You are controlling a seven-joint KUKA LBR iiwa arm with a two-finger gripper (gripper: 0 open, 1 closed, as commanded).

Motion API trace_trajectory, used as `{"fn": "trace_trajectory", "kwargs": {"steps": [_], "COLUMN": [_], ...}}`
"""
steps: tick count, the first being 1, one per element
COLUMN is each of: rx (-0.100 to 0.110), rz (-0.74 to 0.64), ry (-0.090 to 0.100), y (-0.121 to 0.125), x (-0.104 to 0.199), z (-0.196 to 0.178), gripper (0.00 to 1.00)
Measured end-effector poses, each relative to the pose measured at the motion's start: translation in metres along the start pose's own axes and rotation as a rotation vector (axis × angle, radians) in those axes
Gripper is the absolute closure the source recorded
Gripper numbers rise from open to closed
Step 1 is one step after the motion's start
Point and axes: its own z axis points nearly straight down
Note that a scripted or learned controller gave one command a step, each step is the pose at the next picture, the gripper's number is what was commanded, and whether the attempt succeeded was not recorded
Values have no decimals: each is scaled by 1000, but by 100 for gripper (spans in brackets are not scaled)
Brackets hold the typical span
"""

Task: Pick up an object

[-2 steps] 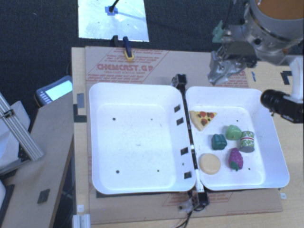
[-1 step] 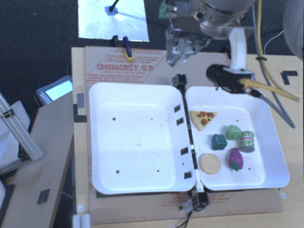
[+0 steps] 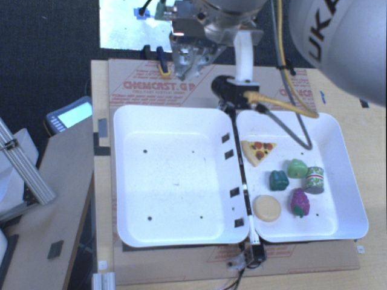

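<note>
Pizza slice [image 3: 259, 151] in right bin [image 3: 347, 162], well apart from raised tool [image 3: 188, 62], finger state unclear.

My gripper [image 3: 188, 62] hangs above the bench behind the left bin [image 3: 175, 180]. The right bin [image 3: 338, 162] holds a pizza slice [image 3: 259, 151], round biscuit [image 3: 266, 208] and other toys.

"CHEMCAST GP" on brown sheet [image 3: 151, 84] (red print); "UKA" on arm [image 3: 329, 17].
</note>
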Motion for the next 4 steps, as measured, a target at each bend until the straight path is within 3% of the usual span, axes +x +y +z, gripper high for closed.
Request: {"fn": "trace_trajectory", "kwargs": {"steps": [1, 2, 3, 4], "rx": [-10, -1, -2, 13], "rz": [8, 8, 3, 7], "ry": [2, 1, 1, -6], "y": [59, 10, 1, -4], "x": [-4, -31, -14, -3], "z": [-41, -40, -39, 187], "gripper": [100, 100, 100, 100]}}
